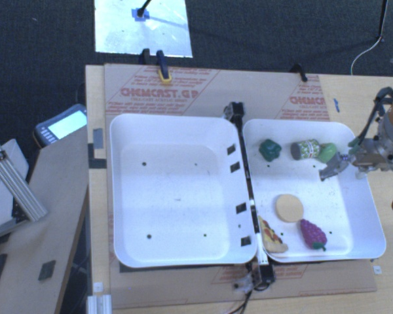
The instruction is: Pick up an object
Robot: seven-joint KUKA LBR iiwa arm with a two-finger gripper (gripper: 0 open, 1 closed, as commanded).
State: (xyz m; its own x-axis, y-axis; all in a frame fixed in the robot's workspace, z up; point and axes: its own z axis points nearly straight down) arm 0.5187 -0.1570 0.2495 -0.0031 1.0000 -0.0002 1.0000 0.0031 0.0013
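Hovering over the right bin [363, 195], my claw [331, 169] sits near its right wall; whether it is apart or together I cannot tell. Nearest item: green-capped bottle [312, 150], lying flat, likely light, stiff, apt to roll; take it across the body. Purple grapes [312, 233] near the front rim. Mid-floor open.

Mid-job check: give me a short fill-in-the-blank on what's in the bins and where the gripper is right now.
1. The dark green lumpy toy, the round tan disc and the purple grape bunch all lie in the ____ bin.
2. The purple grape bunch lies to the ____ of the round tan disc.
3. The two-finger gripper hovers over the ____ bin.

Missing words: right; right; right
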